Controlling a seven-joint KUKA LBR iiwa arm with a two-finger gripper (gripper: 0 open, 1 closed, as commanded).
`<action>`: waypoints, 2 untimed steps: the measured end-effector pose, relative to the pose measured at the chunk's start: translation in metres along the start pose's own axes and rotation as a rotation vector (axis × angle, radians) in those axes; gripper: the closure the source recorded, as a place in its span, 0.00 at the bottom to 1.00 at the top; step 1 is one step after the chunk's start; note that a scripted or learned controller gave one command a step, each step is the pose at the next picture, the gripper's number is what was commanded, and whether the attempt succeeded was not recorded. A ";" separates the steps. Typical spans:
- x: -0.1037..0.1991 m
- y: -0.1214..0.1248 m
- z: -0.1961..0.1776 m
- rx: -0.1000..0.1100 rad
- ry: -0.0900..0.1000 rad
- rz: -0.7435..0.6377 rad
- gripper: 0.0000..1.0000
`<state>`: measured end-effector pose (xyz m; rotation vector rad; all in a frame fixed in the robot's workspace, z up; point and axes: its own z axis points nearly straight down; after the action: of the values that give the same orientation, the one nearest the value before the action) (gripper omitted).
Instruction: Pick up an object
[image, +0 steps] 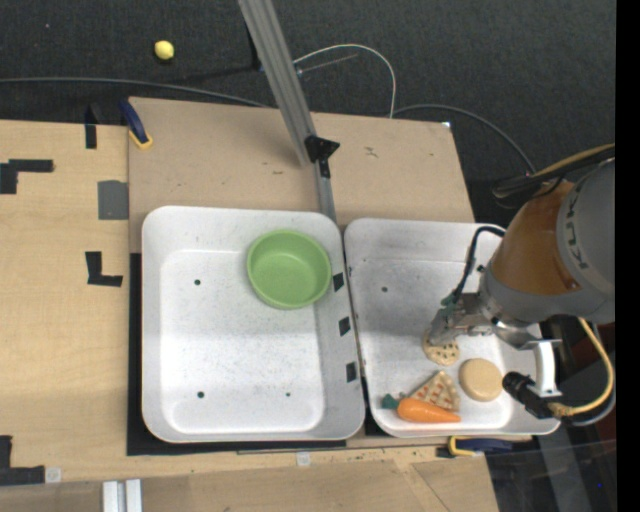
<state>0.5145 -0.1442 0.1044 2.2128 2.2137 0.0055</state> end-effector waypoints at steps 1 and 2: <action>0.000 0.006 -0.043 0.009 0.005 -0.001 1.00; 0.001 0.003 -0.105 0.006 0.004 -0.001 1.00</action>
<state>0.5166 -0.1430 0.2093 2.2166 2.2204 0.0036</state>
